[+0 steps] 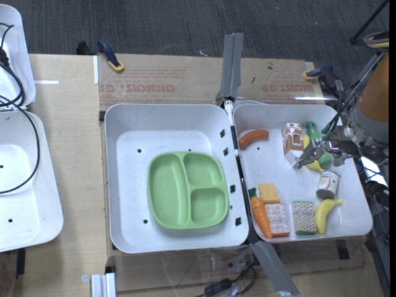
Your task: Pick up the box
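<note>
An orange and white box (pixel 291 138) stands in the right bin (pixel 352 231), near its back. My gripper (pixel 311 156) hangs low over that bin, just right of and slightly in front of the box, above a yellow-green fruit (pixel 320 161). The box itself stands apart from the gripper, to its upper left. A green bottle (pixel 311 131) lies right beside the box.
The right bin also holds a sausage (pixel 252 138), a cheese wedge (pixel 268 192), a carrot (pixel 259 215), two flat packets (pixel 291 218), a small carton (pixel 328 182) and a banana (pixel 325 214). A green divided plate (pixel 188 189) lies in the left bin (pixel 120 166).
</note>
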